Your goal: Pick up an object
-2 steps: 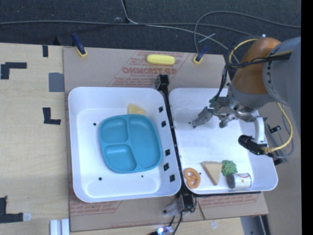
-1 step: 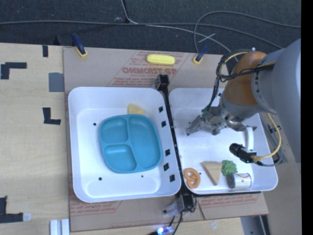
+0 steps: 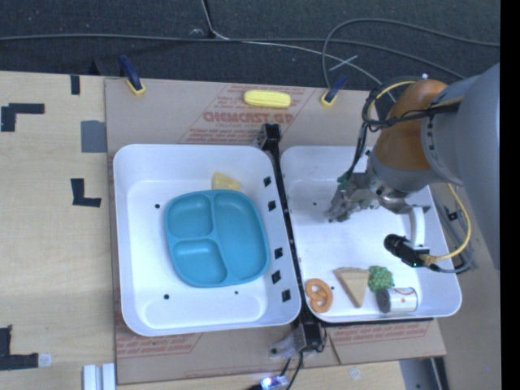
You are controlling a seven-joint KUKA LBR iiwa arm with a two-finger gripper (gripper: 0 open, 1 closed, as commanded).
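My gripper (image 3: pixel 340 210) hangs low over the middle of the right bin (image 3: pixel 313 169), its dark fingers pointing down-left toward the bin floor. No object shows between them. Along the right bin's front edge lie a pretzel (image 3: pixel 318 295), a tan sandwich wedge (image 3: pixel 353 285), a green broccoli floret (image 3: pixel 379 279) and a small white can (image 3: pixel 402 300). These items lie well in front of the gripper and apart from it.
The left bin (image 3: pixel 134 218) holds a blue divided plate (image 3: pixel 216 238) with a yellow piece (image 3: pixel 227 182) behind it. A yellow corn cob (image 3: pixel 266 99) lies on the cardboard behind the bins. A black divider (image 3: pixel 280 210) runs between the bins.
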